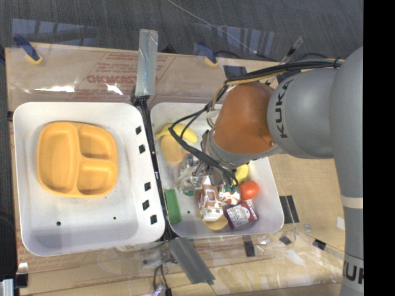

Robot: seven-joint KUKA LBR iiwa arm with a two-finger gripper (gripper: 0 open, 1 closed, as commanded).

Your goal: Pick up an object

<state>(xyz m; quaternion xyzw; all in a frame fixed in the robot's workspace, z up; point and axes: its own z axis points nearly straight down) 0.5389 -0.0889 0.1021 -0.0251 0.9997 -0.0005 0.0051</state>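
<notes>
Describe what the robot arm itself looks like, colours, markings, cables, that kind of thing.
The arm is smooth, rounded grey metal with a broad orange band above the wrist. Black KUKA lettering runs along the grey link beside that band. Black and yellow cables loop over the orange section down toward the gripper, a small metallic assembly.

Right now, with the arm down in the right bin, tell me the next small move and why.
Probably lower the end effector slightly onto the clutter beneath it. It hangs over the right bin, beside the white carton and red tomato, with nothing seen in its grip.
</notes>
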